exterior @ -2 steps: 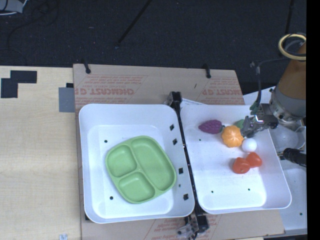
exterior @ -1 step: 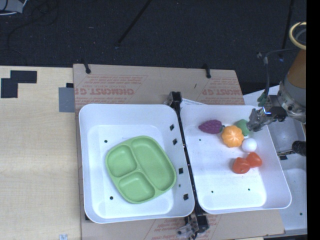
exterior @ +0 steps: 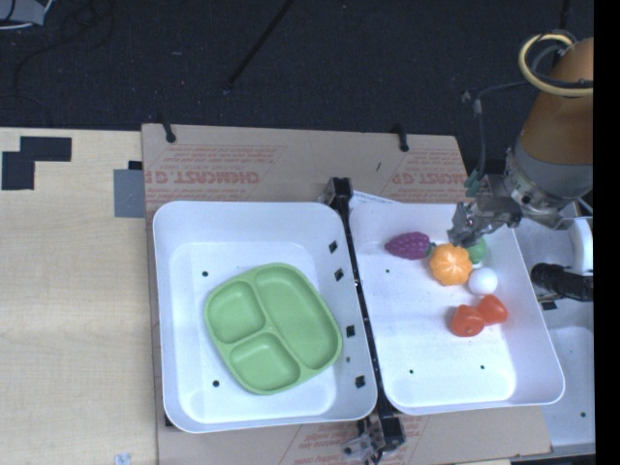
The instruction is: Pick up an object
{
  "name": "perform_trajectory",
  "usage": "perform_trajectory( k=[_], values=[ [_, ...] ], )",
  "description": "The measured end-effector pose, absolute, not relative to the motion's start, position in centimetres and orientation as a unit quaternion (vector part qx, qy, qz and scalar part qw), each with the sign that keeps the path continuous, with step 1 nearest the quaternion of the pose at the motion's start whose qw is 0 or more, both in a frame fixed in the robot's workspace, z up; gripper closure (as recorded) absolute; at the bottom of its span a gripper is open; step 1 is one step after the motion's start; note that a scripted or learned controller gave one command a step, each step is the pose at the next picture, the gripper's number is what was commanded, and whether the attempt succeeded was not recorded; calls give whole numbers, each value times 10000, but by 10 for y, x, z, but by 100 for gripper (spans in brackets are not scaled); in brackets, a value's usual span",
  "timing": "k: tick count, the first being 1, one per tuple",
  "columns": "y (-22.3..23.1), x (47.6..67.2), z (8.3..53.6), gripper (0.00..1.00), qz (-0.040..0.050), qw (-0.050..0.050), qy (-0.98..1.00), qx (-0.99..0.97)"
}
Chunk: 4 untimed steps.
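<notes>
A green divided plate point(exterior: 272, 328) was observed lying flat in the left bin point(exterior: 184, 250). In the right bin point(exterior: 523, 376), a red toy point(exterior: 477, 316) was noted nearest the camera, with a white egg point(exterior: 482, 281) just beyond it, an orange fruit point(exterior: 450, 264) beside the egg and a purple piece point(exterior: 410, 245) toward the divider. The gripper point(exterior: 473, 229) was positioned over a green item point(exterior: 477, 251) just behind the orange fruit. Whether the jaws were apart or together could not be told.
</notes>
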<state>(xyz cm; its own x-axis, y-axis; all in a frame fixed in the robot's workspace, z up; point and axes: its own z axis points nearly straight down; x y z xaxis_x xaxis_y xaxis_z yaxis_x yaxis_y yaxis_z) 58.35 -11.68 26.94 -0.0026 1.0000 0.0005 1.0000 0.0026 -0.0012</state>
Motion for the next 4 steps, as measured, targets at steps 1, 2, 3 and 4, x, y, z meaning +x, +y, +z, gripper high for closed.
perform_trajectory(
  k=[1, 2, 3, 4],
  values=[
    [-62, 595, 271, 100, -2, 9, -7088, -7054],
    [-22, 601, 262, 100, 13, 16, -7078, -7064],
    [21, 611, 244, 100, 15, 23, -7082, -7060],
    [65, 610, 239, 100, 17, 18, -7079, -7063]
  ],
)
